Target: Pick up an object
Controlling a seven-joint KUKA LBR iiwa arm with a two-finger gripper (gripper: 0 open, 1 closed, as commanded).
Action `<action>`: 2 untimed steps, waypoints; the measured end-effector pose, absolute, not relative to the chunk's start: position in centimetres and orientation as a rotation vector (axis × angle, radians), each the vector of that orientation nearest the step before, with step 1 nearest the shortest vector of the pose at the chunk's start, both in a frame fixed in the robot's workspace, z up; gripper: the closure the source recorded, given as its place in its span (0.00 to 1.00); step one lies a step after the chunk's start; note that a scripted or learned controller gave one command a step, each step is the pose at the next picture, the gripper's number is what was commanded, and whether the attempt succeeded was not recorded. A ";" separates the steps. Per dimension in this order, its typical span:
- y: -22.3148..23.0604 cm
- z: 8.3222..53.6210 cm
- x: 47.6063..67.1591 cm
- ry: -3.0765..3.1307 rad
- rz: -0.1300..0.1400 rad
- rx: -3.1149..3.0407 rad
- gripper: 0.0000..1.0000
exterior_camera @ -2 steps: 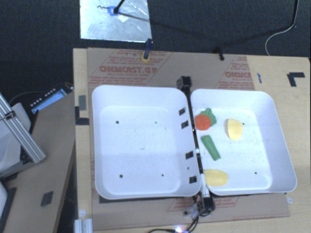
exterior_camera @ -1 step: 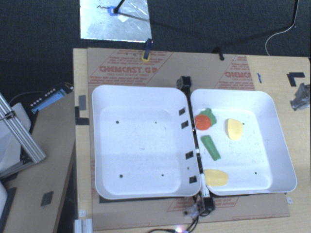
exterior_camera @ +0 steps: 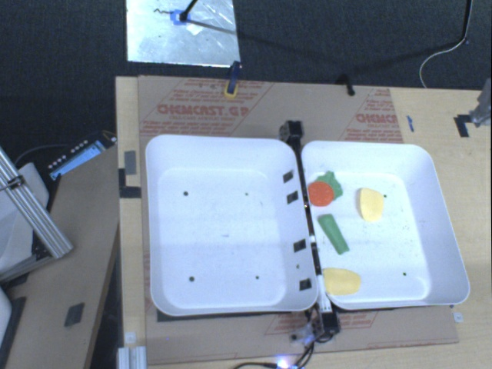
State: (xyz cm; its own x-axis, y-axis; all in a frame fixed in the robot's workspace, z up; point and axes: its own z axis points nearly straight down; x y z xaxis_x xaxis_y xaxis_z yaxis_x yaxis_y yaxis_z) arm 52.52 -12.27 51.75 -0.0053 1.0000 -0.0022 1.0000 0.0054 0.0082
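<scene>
At the near edge of the counter (exterior_camera: 100, 229) a small dark fitting with wires (exterior_camera: 323, 327) sits where the two white bins meet. Just beyond it, in the near left corner of the right bin (exterior_camera: 442, 229), lies a yellow oval toy food piece (exterior_camera: 341, 281), close to the seam and touching nothing else. Further in, a green stick-shaped piece (exterior_camera: 334, 233) lies at a slant. Beyond that a red tomato-like round (exterior_camera: 320, 194) rests against a green leafy piece (exterior_camera: 331, 181), with a pale yellow wedge (exterior_camera: 370, 204) apart to their right. The left bin (exterior_camera: 165, 206) stands alongside, and black clips (exterior_camera: 292, 197) line the shared seam. Both bins rest on a brown sheet printed CHEMCAST GP (exterior_camera: 204, 108), with a yellow-and-blue clamp (exterior_camera: 231, 88) at its far edge. Past the right bin's far corner, a grey part of the robot (exterior_camera: 483, 104) pokes in at the right border; whether the claw is apart or together cannot be told. All the toy pieces lie well apart from it, nearer and to its left. Farthest off, a shiny metal sheet (exterior_camera: 182, 20) lies on the dark floor.
</scene>
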 end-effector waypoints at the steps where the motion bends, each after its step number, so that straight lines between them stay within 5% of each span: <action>1: -16.2 53.6 56.8 2.217 0.004 2.216 1.00; 2: -13.3 53.5 48.3 2.227 0.002 2.217 1.00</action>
